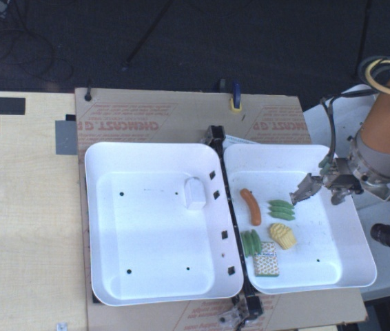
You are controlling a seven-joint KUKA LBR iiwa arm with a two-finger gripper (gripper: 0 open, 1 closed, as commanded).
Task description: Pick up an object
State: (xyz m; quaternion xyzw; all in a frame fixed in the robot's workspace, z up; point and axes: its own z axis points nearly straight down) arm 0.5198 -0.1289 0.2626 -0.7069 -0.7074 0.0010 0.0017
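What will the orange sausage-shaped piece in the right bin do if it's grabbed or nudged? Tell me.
The orange sausage-shaped piece is long and rounded, so it would probably roll sideways if nudged. Its smooth-looking skin may slip between fingers. It looks like a small toy, likely light and stiff. The gripper hangs just right of it.

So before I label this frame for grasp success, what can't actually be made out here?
- Gripper: too small and blurred in the camera view to tell finger state or contact with the green pea pod.
- Arm: cut off by the right edge.
- Small patterned packet: print too small to read.
- White object in the left bin: blends with the bin, so its identity is unclear.
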